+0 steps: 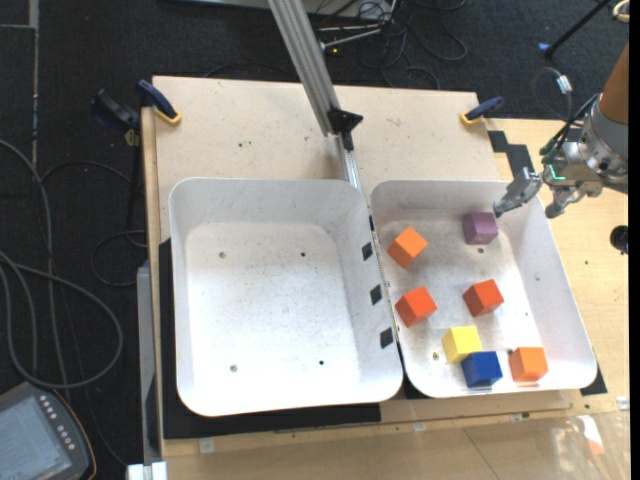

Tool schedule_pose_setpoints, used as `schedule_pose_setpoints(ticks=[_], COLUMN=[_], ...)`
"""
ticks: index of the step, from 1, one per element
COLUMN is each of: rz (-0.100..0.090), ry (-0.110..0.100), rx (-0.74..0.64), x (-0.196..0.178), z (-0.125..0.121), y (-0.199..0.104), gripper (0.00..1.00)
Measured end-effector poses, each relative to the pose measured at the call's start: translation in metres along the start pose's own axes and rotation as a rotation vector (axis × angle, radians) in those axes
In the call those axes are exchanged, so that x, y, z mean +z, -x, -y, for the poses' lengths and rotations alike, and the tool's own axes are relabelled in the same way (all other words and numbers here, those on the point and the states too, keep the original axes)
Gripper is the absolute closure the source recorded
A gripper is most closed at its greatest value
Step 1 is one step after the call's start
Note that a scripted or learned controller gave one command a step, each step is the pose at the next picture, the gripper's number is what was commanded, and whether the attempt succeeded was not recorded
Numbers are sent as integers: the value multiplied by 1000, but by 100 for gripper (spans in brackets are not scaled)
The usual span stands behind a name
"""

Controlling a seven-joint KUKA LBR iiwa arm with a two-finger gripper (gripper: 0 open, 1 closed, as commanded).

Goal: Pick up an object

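The right bin point(560, 298) holds several small cubes: a purple one point(480, 227) near its back, orange ones point(408, 246) point(416, 305) toward the left, a red-orange one point(484, 296) in the middle, and a yellow one point(461, 342), a blue one point(482, 369) and an orange one point(528, 364) along the front. My gripper point(535, 199) hangs over the bin's back right rim, to the right of the purple cube. Its two fingers are spread apart with nothing between them.
The left bin point(200, 268) lies beside the right one on the wooden bench point(250, 128). A slanted metal rail point(305, 48) runs down to the bins' shared back corner. Clamps point(158, 100) point(482, 109) sit at the bench's back corners.
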State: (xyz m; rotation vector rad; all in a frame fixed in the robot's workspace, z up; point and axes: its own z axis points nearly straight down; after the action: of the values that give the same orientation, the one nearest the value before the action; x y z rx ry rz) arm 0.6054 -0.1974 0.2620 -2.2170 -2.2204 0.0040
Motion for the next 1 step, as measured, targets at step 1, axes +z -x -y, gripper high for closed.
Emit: schedule_pose_setpoints(ticks=[1], rz=[2], ry=[4], rx=[-2], x=[-3], z=[-1], y=[0], gripper=[0])
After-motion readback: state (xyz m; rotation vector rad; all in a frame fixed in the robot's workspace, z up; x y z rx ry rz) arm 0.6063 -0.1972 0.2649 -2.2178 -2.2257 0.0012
